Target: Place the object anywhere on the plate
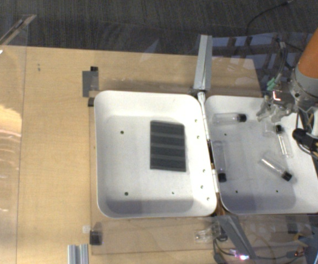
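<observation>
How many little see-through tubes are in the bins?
4, all in the right bin: tube top left, tube left wall, tube upper right, tube lower right. More may be hidden.

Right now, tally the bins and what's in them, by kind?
White bins: 2
Dark ribbed plate: 1
Clear tubes with black caps: 4, as far as the view shows
Total: 7

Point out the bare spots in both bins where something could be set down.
Left bin: free white floor all round the dark ribbed plate. Right bin: open along the near wall; crowded elsewhere with clear tubes and the end effector.
</observation>
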`<state>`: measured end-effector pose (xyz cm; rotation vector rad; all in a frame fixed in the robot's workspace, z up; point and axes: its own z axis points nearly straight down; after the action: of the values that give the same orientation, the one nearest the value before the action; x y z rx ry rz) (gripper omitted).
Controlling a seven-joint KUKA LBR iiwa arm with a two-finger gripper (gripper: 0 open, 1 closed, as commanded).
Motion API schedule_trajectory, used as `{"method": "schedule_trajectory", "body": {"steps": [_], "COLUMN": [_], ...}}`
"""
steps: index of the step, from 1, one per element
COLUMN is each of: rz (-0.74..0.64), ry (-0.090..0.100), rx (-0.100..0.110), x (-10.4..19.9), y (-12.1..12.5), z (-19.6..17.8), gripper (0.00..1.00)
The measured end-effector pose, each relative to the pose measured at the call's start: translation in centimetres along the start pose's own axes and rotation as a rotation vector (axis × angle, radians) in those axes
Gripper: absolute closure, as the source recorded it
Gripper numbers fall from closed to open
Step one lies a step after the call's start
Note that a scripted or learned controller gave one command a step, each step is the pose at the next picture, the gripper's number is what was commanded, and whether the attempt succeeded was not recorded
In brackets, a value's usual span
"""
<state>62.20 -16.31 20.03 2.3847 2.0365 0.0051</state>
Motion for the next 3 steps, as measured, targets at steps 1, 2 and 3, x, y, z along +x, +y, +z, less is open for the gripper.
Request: {"method": "schedule_trajectory", "body": {"steps": [1, 2, 3], "rz": [-0.637, -0.474, -0.970], "ry": [0.001, 0.002, 0.003], "rx": [-0.002, -0.002, -0.003], "x": [3.8, 10.3, 16.8], "y": [4.3, 3.3, 2.2], "z": [3.6, 1.0, 1.4], "gripper": [1.00, 1.00, 1.00]}}
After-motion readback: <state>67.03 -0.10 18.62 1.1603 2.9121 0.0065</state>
